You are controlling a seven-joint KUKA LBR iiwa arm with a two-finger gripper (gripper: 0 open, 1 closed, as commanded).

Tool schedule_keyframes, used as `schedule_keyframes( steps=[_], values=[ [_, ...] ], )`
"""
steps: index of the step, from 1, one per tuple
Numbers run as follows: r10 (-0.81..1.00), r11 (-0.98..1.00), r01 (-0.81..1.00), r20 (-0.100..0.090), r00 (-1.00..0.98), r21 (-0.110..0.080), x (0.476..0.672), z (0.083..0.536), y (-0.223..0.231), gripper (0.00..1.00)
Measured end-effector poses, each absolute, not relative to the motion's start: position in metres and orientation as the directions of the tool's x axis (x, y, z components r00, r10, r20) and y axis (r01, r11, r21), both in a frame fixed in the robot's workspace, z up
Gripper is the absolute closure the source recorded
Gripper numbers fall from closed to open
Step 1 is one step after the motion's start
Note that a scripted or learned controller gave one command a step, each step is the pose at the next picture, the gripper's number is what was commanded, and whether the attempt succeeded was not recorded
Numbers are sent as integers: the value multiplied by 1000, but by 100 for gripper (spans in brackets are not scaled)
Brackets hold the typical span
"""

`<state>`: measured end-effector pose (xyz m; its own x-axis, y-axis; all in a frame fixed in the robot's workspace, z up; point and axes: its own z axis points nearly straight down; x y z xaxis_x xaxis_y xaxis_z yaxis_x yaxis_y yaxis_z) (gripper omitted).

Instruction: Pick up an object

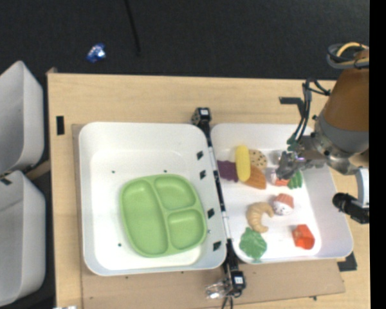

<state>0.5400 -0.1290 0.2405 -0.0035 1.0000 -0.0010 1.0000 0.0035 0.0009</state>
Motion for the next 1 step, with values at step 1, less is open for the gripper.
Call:
schedule_keyframes(
  steps=[1],
  values=[
    [1000, 8, 1000, 1, -8, -2, 552, 247, -76, 100]
  ],
)
